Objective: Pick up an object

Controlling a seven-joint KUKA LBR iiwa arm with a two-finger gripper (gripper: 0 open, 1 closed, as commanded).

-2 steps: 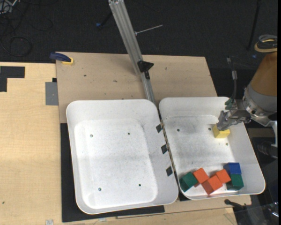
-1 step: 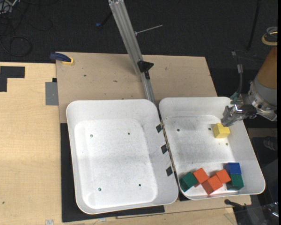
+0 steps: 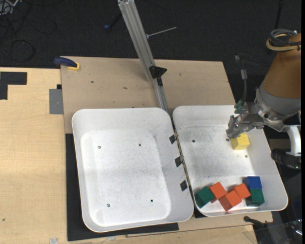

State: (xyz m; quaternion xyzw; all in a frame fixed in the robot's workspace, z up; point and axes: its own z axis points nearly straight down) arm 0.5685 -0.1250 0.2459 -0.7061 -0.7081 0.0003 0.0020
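A yellow block (image 3: 240,142) lies in the right bin (image 3: 208,146), near its far right side. My gripper (image 3: 236,131) hangs right over the block's upper left corner, touching or almost touching it. At the bin's near right corner sits a cluster: a green block (image 3: 204,195), orange blocks (image 3: 218,189) (image 3: 231,201) (image 3: 242,191), a blue block (image 3: 253,182) and another green block (image 3: 256,197).
The left bin (image 3: 122,166) lies beside the right one, joined to it by black clips (image 3: 177,161). A slanted aluminium rail (image 3: 140,39) rises behind the bins. The arm's orange band (image 3: 287,75) and grey wrist stand over the right bin's far right edge.
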